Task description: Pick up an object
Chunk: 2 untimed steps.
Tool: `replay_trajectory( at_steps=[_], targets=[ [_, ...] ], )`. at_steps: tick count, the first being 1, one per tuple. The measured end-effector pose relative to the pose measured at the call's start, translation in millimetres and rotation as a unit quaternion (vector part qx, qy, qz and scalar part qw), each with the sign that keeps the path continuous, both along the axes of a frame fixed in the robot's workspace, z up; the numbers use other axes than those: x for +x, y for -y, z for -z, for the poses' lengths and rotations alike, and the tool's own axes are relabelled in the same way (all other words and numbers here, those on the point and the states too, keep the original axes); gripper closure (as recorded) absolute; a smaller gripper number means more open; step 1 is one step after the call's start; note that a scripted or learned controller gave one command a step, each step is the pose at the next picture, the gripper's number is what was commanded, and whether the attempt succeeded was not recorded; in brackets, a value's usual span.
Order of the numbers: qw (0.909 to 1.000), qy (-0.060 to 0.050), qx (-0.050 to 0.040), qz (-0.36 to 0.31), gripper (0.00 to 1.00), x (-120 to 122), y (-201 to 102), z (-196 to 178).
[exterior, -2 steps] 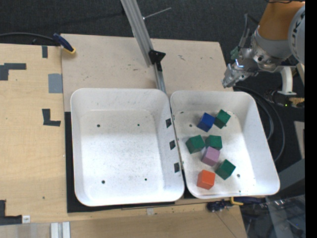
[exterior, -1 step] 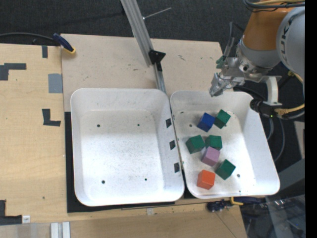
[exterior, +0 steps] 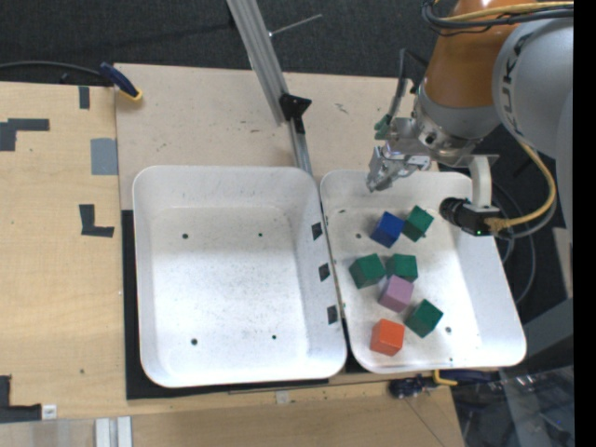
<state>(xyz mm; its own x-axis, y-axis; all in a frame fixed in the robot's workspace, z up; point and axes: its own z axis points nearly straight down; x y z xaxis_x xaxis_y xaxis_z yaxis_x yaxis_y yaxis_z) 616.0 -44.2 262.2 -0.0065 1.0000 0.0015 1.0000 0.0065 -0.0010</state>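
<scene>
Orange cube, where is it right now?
The orange cube sits in the right bin, near its front edge, just below the purple cube and left of a green cube.

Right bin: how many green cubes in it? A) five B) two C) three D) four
D: four green cubes lie in the right bin: one by the blue cube at, two side by side mid-bin at and, and one right of the orange cube at.
</scene>
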Motion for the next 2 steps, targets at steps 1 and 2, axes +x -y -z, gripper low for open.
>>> replay_trajectory(
  at_steps=[1, 2],
  targets=[
    [1.0000, -0.001, 0.0001, 0.000, 1.00, -10, -49, 0],
    [1.0000, -0.001, -0.0008, 0.002, 1.00, -28, -102, 20]
  ],
)
